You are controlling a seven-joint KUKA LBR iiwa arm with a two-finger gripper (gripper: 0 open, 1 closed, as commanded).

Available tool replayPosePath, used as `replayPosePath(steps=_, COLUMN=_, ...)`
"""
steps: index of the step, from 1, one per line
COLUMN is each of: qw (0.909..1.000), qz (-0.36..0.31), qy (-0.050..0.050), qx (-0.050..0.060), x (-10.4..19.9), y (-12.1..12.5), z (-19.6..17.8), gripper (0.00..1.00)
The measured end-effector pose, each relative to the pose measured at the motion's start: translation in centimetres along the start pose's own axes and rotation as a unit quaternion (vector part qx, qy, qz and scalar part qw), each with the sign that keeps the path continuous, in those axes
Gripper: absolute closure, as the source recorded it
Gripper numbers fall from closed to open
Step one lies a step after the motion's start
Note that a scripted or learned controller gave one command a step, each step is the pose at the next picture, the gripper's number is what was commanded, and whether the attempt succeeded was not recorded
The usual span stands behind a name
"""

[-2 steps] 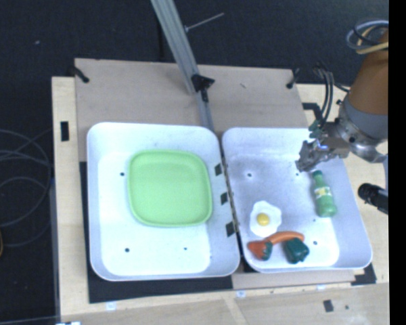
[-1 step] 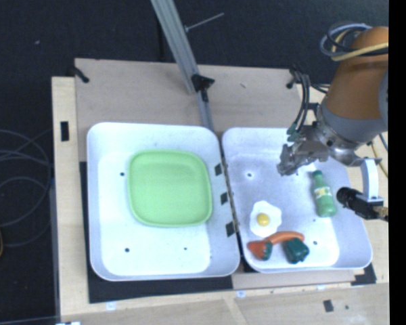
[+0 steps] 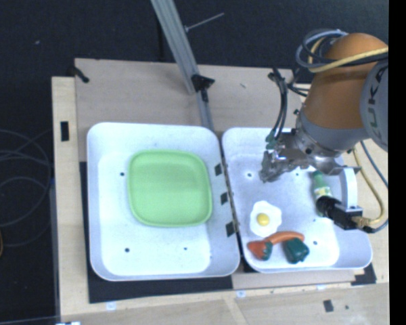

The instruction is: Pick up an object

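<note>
My bench carries two white bins side by side. The left bin holds a pale green square plate, lying flat near its middle. The right bin holds the small pieces I could pick from.

My arm comes in from the right, its orange band rounded and glossy, and it covers the far right part of the right bin. My gripper hangs over the upper part of that bin, above bare white floor; it is dark and blurred against the wrist, so whether it is parted or closed I cannot tell, and I see nothing in it.

Well apart from it, toward the near edge, lies a fried egg, white with a yellow yolk. Just beside it sit an orange carrot, a red-orange piece and a teal piece; these last two are too small to name. A green bottle lies near the bin's right side, partly hidden by my wrist hardware.
</note>
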State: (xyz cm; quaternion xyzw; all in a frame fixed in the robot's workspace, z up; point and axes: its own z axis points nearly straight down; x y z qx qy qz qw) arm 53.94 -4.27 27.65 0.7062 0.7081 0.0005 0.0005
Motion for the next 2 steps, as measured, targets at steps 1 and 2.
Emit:
replayPosePath(steps=1, qw=1.0, qz=0.0, qy=0.0, qx=0.001, x=5.6, y=-0.5, z=1.6, gripper=1.0)
replayPosePath(steps=2, qw=1.0, qz=-0.001, qy=0.001, qx=0.0, x=10.9, y=-0.9, z=1.6, gripper=1.0)
